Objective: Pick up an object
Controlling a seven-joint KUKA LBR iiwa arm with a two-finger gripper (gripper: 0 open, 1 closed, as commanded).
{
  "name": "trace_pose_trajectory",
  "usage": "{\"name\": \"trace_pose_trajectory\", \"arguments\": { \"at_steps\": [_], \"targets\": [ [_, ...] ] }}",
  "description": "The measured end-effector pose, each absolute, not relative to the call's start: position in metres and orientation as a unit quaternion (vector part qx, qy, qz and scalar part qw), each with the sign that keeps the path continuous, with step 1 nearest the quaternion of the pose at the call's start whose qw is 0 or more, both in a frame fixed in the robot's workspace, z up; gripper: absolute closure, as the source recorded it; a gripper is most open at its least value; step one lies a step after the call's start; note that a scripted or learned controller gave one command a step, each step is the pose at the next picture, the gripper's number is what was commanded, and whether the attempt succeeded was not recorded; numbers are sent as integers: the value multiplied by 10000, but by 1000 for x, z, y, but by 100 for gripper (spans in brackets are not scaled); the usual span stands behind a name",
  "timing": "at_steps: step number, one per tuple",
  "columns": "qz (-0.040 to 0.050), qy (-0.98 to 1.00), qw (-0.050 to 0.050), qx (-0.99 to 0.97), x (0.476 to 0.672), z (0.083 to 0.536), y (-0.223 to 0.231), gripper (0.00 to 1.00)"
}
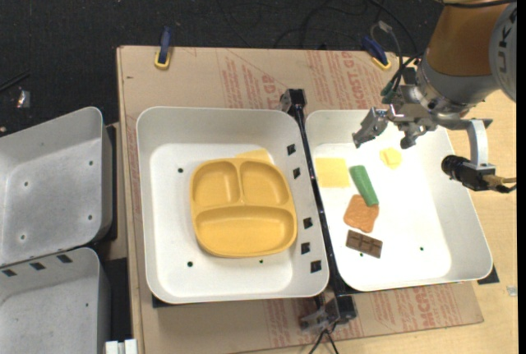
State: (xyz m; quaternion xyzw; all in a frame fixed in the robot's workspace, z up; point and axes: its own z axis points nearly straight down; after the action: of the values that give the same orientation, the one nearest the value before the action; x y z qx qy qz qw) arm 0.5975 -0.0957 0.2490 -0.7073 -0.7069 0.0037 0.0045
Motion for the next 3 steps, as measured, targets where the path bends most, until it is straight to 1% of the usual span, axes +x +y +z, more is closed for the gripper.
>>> {"name": "trace_pose_trajectory", "arguments": {
  "at_steps": [1,2,3],
  "targets": [
    [1,-7075,1,-7067,600,255,-96,0],
    [21,-7063,21,-7079,592,199,-103,0],
    [12,-7073,14,-7069,596,150,-95,0]
  ]
}}
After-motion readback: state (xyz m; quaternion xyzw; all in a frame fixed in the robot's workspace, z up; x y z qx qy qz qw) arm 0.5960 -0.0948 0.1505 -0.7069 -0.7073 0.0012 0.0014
